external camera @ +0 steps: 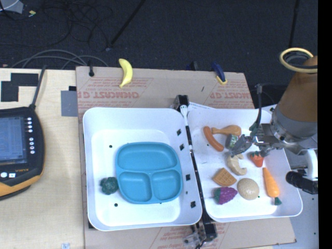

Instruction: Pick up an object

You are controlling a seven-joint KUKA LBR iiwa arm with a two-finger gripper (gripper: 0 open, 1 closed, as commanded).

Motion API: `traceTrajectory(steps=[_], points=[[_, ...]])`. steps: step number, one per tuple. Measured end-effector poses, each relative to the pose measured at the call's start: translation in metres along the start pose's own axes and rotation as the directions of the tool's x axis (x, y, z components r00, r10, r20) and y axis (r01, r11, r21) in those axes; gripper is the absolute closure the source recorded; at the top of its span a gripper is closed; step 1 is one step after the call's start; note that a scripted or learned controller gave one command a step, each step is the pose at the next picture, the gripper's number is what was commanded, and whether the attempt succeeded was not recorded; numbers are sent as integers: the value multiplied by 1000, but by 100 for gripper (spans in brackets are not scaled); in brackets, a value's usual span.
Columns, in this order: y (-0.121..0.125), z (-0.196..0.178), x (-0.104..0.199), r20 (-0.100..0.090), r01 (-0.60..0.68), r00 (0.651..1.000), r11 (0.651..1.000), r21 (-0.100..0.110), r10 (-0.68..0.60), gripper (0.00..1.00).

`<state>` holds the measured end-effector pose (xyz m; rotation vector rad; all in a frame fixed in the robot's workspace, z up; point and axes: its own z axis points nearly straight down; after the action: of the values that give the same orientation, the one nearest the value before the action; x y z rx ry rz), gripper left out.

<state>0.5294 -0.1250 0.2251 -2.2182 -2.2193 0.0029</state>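
The right bin [290, 209] holds several toy foods: a sausage [213, 138], a brown croissant-like piece [229, 130], a pale banana-shaped piece [237, 165], a waffle wedge [224, 178], a purple grape bunch [225, 195], a beige egg [248, 188], a carrot [271, 183] and a small red piece [257, 160]. My gripper [241, 145] hangs low over the middle of this bin, just above the pale piece and right of the sausage. Its dark fingers blur together against the toys.
The left bin [98, 123] carries a blue divided plate [148, 171] and a dark green broccoli [109, 185]. A yellow banana [125, 72] and a blue clip [220, 72] lie on the cardboard behind the bins. A tablet pendant [18, 147] sits at far left.
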Motion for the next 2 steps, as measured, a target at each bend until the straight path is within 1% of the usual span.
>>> traceTrajectory(steps=[1,2], points=[[-25,134,40,3,-1,1000,1000,-2,1,0],[-22,117,36,5,-10,1000,1000,-7,10,100]])
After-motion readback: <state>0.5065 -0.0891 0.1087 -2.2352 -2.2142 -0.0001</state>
